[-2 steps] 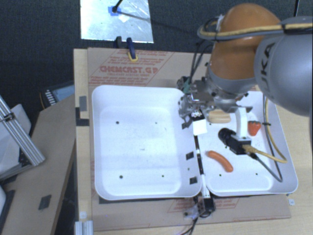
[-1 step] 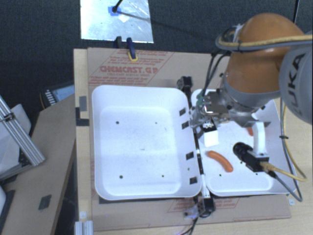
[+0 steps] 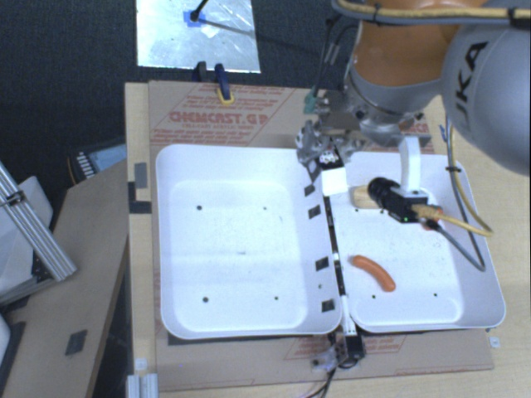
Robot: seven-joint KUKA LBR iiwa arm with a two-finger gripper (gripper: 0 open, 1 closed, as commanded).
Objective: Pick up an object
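- Camera view: one loose item, a small orange sausage-shaped piece [image 3: 373, 273], lies flat on the floor of the right bin [image 3: 477, 305], toward the front and left of centre, clear of the walls.
- Handling, my guess: light, rounded, probably smooth plastic or rubber, so it is likely to roll or squirt out of a pinch. It does not look fragile.
- Best hold, I judge: across the narrow middle, closing square to its long axis, which runs at a slant.
- The tool [image 3: 322, 152] hangs over the back end of the seam between the left bin [image 3: 241, 247] and the right one, apart from the orange piece.
- The arm [image 3: 415, 40] reaches in from the right, wrist pointing down.
- Tool state: cannot tell whether it is released or clenched, and I see nothing held in it.
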